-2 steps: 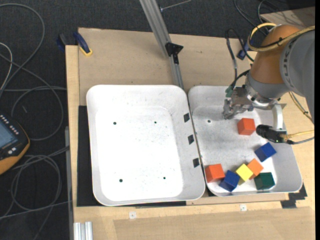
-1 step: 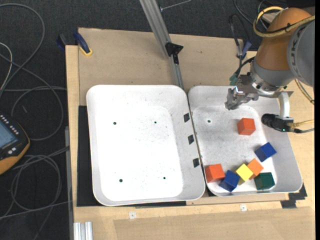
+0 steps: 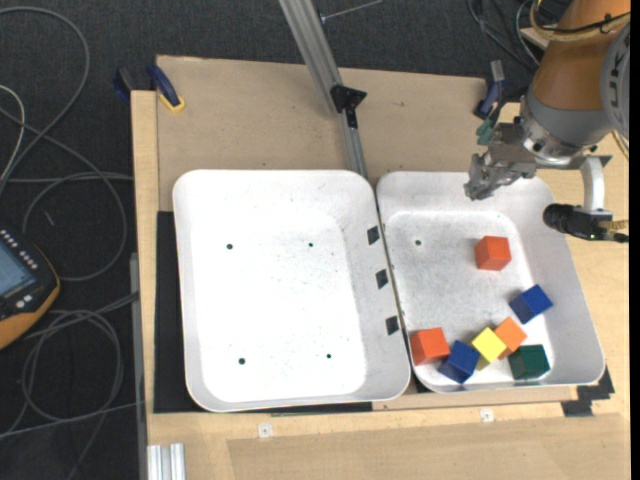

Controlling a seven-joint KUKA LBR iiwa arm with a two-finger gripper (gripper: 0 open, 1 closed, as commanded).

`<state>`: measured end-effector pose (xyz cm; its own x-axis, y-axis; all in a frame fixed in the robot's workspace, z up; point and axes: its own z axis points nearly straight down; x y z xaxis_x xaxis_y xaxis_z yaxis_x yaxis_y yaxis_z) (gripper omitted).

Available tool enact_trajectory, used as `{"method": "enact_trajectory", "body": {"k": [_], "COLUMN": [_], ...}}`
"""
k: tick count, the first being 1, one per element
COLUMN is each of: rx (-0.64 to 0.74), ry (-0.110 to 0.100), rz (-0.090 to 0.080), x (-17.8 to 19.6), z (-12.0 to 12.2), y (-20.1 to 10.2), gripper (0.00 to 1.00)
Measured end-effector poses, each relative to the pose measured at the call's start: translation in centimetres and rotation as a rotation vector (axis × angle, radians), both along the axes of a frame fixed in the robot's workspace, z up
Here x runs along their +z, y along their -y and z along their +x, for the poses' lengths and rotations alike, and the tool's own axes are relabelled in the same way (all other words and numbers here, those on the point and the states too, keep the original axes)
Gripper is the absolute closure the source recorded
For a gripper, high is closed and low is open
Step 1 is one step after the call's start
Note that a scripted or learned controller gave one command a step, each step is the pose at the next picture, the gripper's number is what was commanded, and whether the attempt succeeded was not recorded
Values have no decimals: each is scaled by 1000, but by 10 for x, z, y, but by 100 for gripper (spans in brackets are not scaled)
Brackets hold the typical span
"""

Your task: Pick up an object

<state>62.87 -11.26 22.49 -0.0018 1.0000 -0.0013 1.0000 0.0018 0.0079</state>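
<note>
The right bin (image 3: 440, 200) holds several small blocks. An orange-red block (image 3: 492, 253) sits alone near its middle right. Along the front edge lie an orange block (image 3: 430, 345), a blue block (image 3: 460, 360), a yellow block (image 3: 488, 344), another orange block (image 3: 511, 332), a green block (image 3: 529, 363) and a second blue block (image 3: 532, 301). My gripper (image 3: 483, 185) hangs over the bin's far edge, above and behind the orange-red block, apart from every block. Nothing shows between its fingers.
The left bin (image 3: 200, 268) lies beside the right one, with black clips (image 3: 380, 278) on the shared edge. A slanted metal pole (image 3: 320, 58) rises behind the bins. Blue clamps (image 3: 165, 86) grip the bench's back corners. Cables lie on the floor at left.
</note>
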Motion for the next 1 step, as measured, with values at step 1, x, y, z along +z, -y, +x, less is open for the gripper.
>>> {"method": "enact_trajectory", "body": {"k": [1], "rx": [4], "ry": [-8], "rz": [4], "x": [13], "z": [-15], "y": [-48], "gripper": [100]}}
